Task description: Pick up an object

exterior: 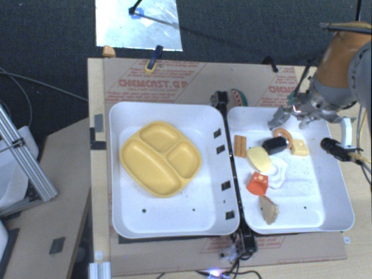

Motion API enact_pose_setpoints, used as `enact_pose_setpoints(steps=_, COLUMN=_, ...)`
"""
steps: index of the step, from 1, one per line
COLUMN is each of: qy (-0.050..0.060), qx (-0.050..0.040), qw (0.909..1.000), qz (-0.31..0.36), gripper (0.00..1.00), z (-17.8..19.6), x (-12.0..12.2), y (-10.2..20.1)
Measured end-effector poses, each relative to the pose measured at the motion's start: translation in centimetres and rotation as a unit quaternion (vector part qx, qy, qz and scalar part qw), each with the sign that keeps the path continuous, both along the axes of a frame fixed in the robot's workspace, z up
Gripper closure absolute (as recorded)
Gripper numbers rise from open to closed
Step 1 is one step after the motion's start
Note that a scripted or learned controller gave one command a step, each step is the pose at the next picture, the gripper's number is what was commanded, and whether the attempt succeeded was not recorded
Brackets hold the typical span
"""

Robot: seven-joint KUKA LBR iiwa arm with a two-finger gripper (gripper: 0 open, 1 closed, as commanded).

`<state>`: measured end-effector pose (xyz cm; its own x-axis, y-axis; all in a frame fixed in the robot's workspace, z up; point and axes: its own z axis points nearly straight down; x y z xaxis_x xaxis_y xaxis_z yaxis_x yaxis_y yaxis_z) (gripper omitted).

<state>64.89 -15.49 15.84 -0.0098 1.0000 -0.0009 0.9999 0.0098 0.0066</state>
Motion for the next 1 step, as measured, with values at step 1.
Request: enact_pose_setpoints(steps=1, qy=0.005, qx=0.0011, qw=1.0000, qz=-0.005, gripper=0.00, z=-5.31, x=-3.84, y=0.46)
